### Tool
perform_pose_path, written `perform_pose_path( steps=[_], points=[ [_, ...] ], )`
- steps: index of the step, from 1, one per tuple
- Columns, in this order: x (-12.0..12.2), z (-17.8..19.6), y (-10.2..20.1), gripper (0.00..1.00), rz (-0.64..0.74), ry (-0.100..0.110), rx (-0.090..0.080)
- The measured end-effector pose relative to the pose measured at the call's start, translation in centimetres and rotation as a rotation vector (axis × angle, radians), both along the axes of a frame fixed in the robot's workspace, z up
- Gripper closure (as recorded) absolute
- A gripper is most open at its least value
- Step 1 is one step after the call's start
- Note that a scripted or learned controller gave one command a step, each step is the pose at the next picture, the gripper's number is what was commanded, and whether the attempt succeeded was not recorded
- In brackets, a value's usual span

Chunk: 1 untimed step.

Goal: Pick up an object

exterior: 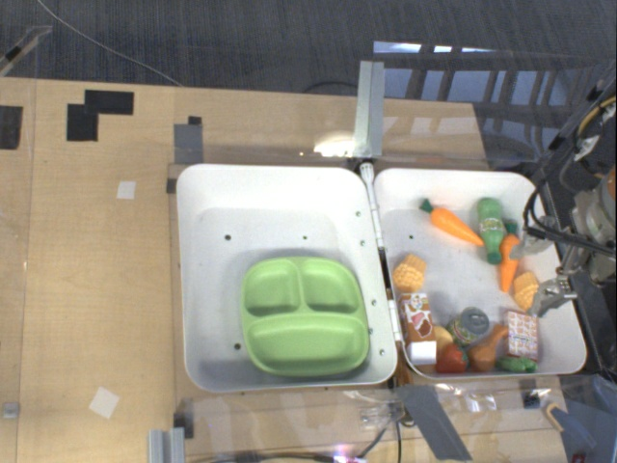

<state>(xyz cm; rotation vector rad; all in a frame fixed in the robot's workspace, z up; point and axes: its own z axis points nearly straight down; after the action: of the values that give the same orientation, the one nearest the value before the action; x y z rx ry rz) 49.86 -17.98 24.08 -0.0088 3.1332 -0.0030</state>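
Note:
The right bin point(453, 186) holds several toy foods. A long carrot point(451, 224) and a green bottle point(492, 228) lie toward the back, with a small carrot point(508, 263) and an orange bun point(525, 290) to their right. Along the front are a waffle-like piece point(410, 273), a brown carton point(416, 316), a grey can point(472, 324), a red tomato point(450, 358) and a pink box point(522, 336). My gripper point(556, 294) hangs at the bin's right rim, just right of the bun, with nothing seen in it.
The left bin point(222, 210) bears a green divided plate point(305, 314). A metal post point(369, 114) stands behind the seam between the bins. Cables and the arm's body point(588, 210) crowd the right side above the bin wall.

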Motion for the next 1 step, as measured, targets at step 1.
perform_pose_path(
  steps=[1],
  points=[
    [3.36,-14.24,-2.45,0.00,0.001,-0.005,-0.002]
  ],
)
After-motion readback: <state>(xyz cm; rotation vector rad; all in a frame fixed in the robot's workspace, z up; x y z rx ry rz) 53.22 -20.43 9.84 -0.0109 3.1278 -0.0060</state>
